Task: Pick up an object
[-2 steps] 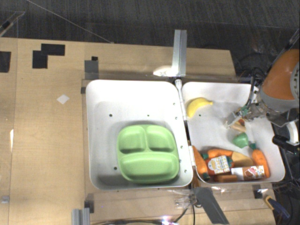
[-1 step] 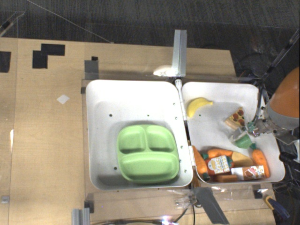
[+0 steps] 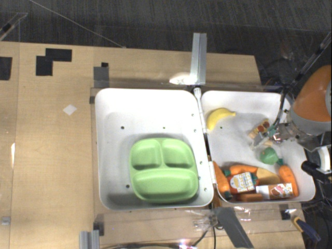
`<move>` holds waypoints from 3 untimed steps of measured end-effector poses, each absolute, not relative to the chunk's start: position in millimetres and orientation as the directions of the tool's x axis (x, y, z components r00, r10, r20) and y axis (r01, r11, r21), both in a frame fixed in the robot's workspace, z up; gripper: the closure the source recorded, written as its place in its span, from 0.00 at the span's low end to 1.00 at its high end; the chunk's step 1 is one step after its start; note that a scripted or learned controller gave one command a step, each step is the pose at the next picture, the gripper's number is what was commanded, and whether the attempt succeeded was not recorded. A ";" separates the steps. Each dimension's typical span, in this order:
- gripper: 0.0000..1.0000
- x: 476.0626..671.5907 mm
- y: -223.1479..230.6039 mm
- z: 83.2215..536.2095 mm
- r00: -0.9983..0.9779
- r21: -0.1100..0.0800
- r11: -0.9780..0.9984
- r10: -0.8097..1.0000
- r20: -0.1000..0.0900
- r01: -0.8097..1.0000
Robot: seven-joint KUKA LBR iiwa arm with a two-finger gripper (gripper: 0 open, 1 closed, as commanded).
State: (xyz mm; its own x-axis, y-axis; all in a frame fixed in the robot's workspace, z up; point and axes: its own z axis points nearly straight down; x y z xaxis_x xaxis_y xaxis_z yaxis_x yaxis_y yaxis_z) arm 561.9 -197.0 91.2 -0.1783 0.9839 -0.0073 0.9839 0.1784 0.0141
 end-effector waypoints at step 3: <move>0.00 567.0 -193.5 115.2 -0.186 0.027 0.186 0.982 -0.008 0.982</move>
